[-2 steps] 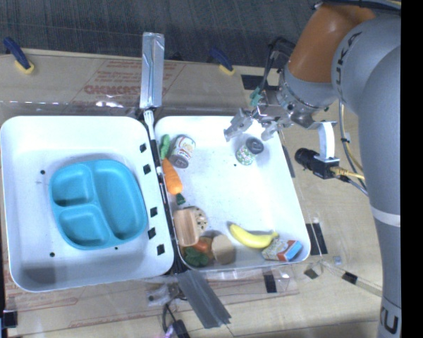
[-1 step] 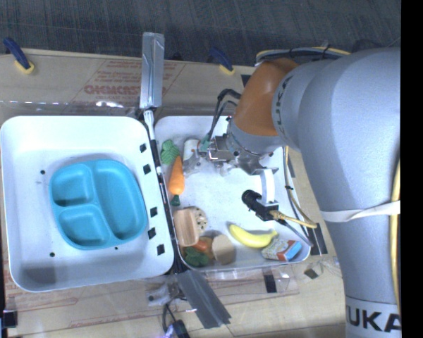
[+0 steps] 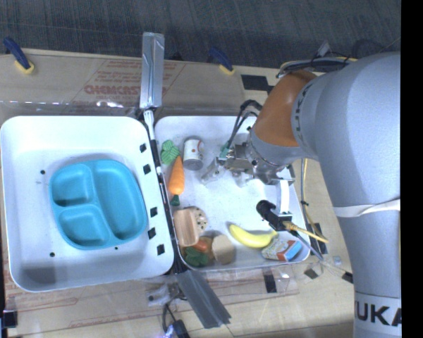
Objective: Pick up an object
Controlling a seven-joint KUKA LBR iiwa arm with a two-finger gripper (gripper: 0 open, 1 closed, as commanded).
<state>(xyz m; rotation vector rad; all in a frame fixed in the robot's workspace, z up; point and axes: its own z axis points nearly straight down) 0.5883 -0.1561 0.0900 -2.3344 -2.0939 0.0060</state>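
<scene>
Brown surface (image 3: 70, 76): I see two white bins on it.
Dark floor (image 3: 92, 5): above it.
Gripper (image 3: 222, 166): grip state I cannot tell.

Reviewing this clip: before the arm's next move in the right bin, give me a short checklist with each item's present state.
1. Gripper over the right bin: ok.
2. Nothing held yet: ok, no object shows between its fingers.
3. Finger opening: cannot tell, too small and blurred.
4. Nearest target chosen: cannot tell; the small can and the carrot both lie close.
5. Banana clear of the arm: ok, it lies apart near the front wall.
6. Blue divided plate in the left bin, out of the way: ok.
</scene>
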